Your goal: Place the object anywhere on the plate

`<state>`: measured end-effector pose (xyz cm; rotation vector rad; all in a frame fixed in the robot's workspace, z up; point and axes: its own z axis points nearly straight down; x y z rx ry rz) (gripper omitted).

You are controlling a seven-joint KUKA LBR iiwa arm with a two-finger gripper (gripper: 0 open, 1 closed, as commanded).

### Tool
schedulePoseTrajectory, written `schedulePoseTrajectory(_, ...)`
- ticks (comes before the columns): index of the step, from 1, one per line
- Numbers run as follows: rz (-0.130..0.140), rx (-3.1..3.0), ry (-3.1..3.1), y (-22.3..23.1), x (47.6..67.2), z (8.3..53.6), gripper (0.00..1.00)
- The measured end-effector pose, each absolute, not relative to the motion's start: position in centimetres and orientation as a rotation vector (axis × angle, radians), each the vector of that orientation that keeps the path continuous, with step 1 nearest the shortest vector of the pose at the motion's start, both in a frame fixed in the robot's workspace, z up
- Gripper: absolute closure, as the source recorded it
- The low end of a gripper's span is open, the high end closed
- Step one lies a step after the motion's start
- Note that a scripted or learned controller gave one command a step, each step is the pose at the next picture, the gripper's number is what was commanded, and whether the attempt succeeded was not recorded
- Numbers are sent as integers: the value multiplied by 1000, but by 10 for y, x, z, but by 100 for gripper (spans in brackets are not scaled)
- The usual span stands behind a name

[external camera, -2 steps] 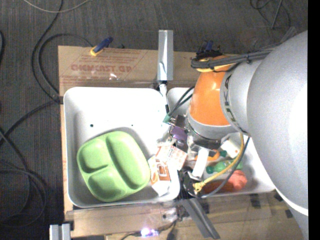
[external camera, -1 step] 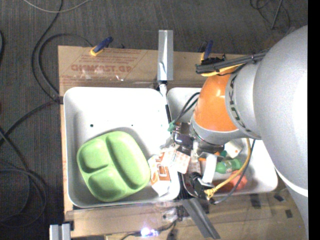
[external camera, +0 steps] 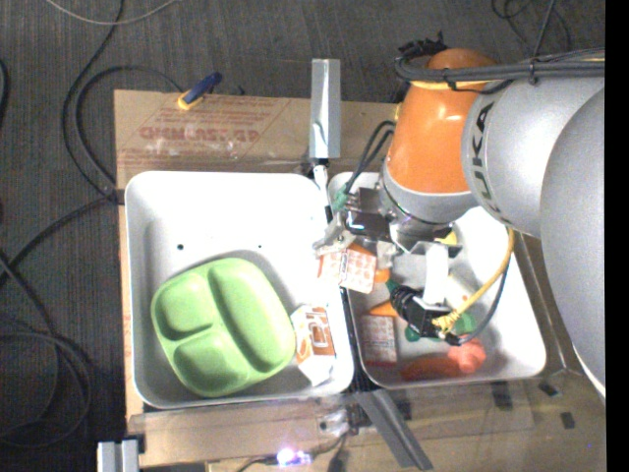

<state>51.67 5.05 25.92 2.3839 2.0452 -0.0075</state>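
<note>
One gripper [external camera: 342, 242] hangs over the wall where the two bins meet. The big grey and orange arm [external camera: 442, 146] hides a lot of it, so I cannot tell if it is squeezed shut or let go.

A small orange and white packet [external camera: 356, 268] sits right at the gripper, at about 5 o'clock from it. I think this is the thing to move. It looks lifted up, but I cannot see for sure that the gripper has hold of it.

The green plate [external camera: 221, 327] lies in the left bin [external camera: 197, 180], at about 8 o'clock from the gripper and well apart from the packet. A white and orange carton [external camera: 314, 334] leans on that bin's right wall, just beside the plate's edge.

The right bin [external camera: 521, 332] has a flat packet [external camera: 378, 337] at 6 o'clock and a long orange thing [external camera: 447, 362] at about 4 o'clock.

To do this step well, I think the arm should go toward 8 o'clock, high enough to clear the bin wall and the leaning carton. It should stop over the middle of the plate, come down low, and then let go, so the packet does not bounce off. Moving slowly would help a loose packet stay on.
</note>
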Motion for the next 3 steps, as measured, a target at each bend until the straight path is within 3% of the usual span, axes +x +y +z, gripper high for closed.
schedulePoseTrajectory(1, -12, 2449, 1966, 43, 518, 218, 100)
schedulePoseTrajectory(2, -11, 2502, 1902, 43, 563, 201, 100)
schedulePoseTrajectory(3, -10, 2408, 2016, 39, 524, 222, 100)
